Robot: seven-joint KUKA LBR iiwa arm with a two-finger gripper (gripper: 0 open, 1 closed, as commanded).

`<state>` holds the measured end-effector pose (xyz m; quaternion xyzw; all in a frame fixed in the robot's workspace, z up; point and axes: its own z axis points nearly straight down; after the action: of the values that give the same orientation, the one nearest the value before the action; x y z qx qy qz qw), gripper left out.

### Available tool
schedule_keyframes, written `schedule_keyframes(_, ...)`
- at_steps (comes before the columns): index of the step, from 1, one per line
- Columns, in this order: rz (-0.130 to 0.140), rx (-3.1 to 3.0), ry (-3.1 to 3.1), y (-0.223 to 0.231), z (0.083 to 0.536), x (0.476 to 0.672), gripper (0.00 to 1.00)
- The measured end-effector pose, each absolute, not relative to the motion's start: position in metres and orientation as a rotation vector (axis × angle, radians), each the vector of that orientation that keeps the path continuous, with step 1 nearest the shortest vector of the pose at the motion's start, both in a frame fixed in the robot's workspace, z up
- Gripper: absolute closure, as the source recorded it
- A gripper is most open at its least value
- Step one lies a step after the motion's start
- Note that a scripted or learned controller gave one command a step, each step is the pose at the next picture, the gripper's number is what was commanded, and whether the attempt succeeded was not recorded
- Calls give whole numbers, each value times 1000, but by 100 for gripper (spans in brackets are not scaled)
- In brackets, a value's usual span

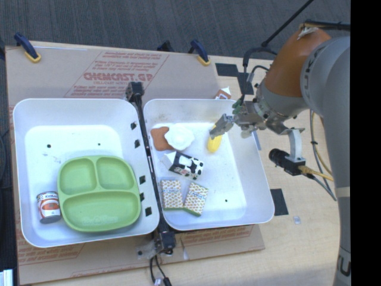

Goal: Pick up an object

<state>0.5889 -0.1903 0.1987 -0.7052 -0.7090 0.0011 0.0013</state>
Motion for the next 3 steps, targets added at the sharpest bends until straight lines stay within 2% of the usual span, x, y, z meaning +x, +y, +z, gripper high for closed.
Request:
schedule_keyframes(1,6,-2210,-2226,-202,99,609,0)
schedule_keyframes(2,5,-2206,-2231,-201,110,610,100)
schedule_keyframes(3,0,-2213,-2226,-149,201,562,100)
